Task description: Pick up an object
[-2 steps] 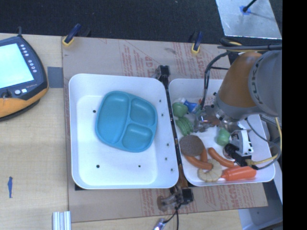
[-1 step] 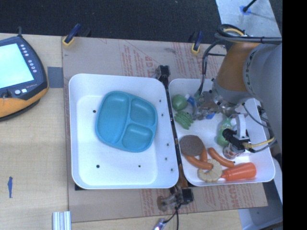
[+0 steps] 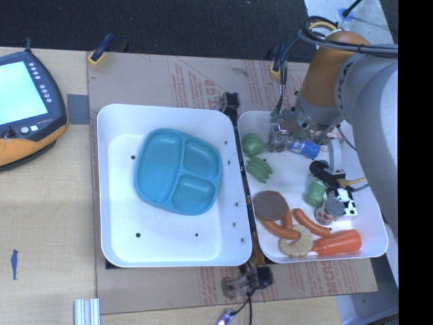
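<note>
My gripper (image 3: 280, 139) hangs low over the far end of the right bin (image 3: 376, 217), under the orange-banded wrist. A round green fruit (image 3: 252, 144) lies just to its left, and a small blue packet (image 3: 302, 147) lies just to its right. A leafy green piece (image 3: 259, 169) sits a little nearer. Further toward the front are a brown disc (image 3: 270, 204), two red sausages (image 3: 279, 228) (image 3: 311, 221), an orange carrot (image 3: 339, 242), a pale slice (image 3: 295, 248), a green cup (image 3: 315, 193) and a small can (image 3: 329, 212). I see nothing between the gripper's fingers.
The left bin (image 3: 115, 235) holds a blue divided plate (image 3: 178, 171). A tablet in an orange case (image 3: 27, 107) lies on the bench at the far left. A black-and-white cube (image 3: 348, 206) sits beside the can.
</note>
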`<state>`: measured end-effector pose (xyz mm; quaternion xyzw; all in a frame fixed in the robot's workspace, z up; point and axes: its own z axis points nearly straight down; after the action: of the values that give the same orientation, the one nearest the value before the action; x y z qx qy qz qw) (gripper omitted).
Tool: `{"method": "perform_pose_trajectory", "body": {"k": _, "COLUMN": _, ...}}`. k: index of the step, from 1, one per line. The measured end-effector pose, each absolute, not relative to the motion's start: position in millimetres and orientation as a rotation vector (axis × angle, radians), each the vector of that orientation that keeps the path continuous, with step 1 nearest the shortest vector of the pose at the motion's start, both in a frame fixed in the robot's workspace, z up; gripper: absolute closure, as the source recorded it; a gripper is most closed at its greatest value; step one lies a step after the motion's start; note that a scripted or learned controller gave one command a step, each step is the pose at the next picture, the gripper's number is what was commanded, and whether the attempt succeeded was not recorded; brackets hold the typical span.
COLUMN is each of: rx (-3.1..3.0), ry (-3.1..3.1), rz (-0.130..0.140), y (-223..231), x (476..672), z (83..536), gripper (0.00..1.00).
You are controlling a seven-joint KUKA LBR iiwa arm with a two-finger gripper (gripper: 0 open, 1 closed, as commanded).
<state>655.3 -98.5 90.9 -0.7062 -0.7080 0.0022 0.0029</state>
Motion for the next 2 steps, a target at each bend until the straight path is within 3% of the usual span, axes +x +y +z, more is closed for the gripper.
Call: {"method": "perform_pose_trajectory", "body": {"k": 2, "rx": -2.213, "ry": -2.221, "rz": 0.006, "y": -92.0, "x": 655.8, "z": 91.7, "gripper": 0.0}}
